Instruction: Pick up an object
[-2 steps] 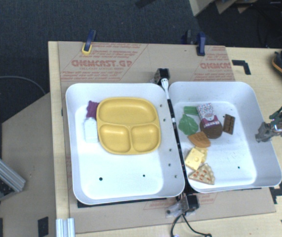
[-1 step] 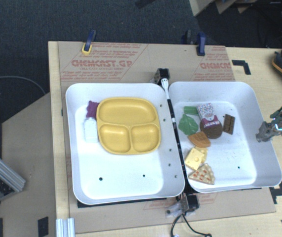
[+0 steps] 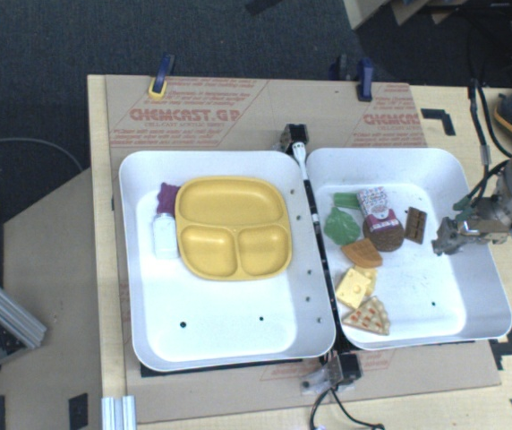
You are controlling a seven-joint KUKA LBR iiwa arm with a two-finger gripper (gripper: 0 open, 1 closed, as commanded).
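Pizza slice toy sits closest to me, front of the right bin, w/ a yellow cheese block just behind it, touching or nearly so. Further back in the same cluster: a tan bread-like piece, a brown round patty, a green leaf shape, a red-and-white packet and a dark brown bar off to the right of the patty. All lie in the left half of that bin.

Arm comes in from the right; jaws hang over the bin's right part, near the brown bar but apart from it. From my view I can't tell if they're apart or together, and I see nothing between them.

Left bin holds a yellow divided tray, plus a purple item and a white one tucked at its left side. Both bins rest on the table.
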